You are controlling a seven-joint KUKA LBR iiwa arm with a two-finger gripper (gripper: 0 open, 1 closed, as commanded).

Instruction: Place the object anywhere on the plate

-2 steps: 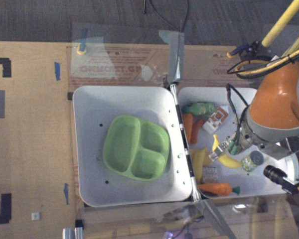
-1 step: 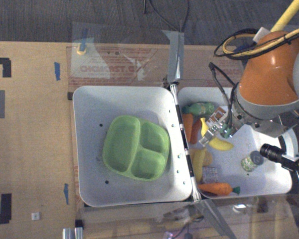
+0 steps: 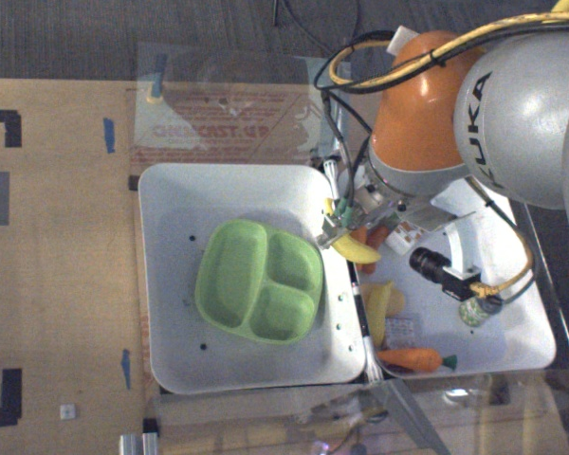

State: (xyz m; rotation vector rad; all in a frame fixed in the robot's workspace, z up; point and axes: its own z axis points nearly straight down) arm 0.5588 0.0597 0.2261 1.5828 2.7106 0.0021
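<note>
From above, my fingers hang over the divider between two white bins, pinching one end of a yellow banana; its other end droops over the right bin. The green sectioned plate lies in the left bin, just beside. I judge the end grip weak: the banana could slip and fall short of the plate.
</note>
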